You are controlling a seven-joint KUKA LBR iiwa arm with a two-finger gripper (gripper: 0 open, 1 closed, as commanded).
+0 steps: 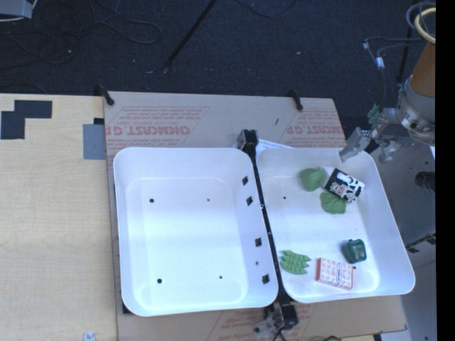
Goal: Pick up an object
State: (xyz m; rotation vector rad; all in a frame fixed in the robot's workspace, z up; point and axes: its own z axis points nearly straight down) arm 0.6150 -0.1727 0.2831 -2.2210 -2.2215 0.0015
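Note:
The right bin (387, 219) holds several small objects. A green lump (311, 178) lies near its back, beside a black-and-white packet (344, 186) and a second green lump (332, 203). Toward the front are a dark green block (354, 250), a green ridged piece (294, 262) and a pink-red card (334, 273). My gripper (370, 149) hangs above the bin's back right corner, a little behind the black-and-white packet. Its fingers are open with nothing between them.
The left bin (128, 190) stands beside the right one, with a black divider strip (257, 219) between them. Both rest on a cardboard sheet (178, 119) on the wooden bench (50, 219). Cables lie on the dark floor behind.

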